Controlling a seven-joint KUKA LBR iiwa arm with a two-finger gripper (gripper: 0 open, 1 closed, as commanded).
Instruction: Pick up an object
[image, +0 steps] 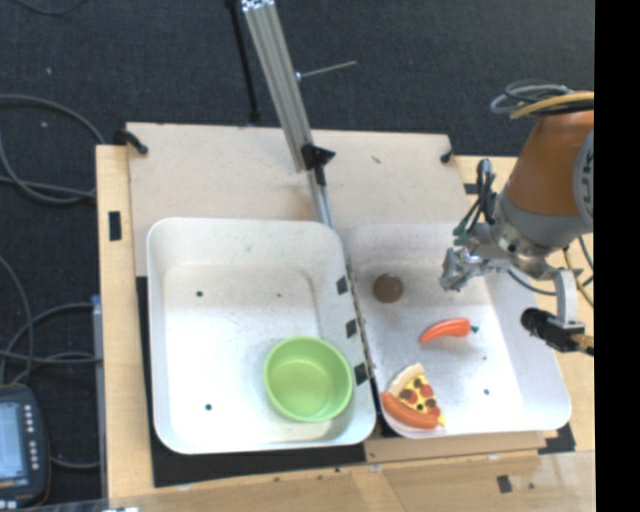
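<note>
The gripper (458, 272) hangs over the upper part of the right bin (520, 390); whether it is wide or narrow one cannot tell from this angle, and nothing is seen in it. Nearest to it are a small brown ball (388, 288) and, lower, an orange toy carrot (445, 330). A pizza slice toy (413, 397) lies at the front-left corner; a green bowl (308, 377) sits in the left bin (200, 250). The carrot looks light, stiff, prob. smooth plastic, so it may slip; best taken across its middle, w/ fingers over the narrow width
</note>
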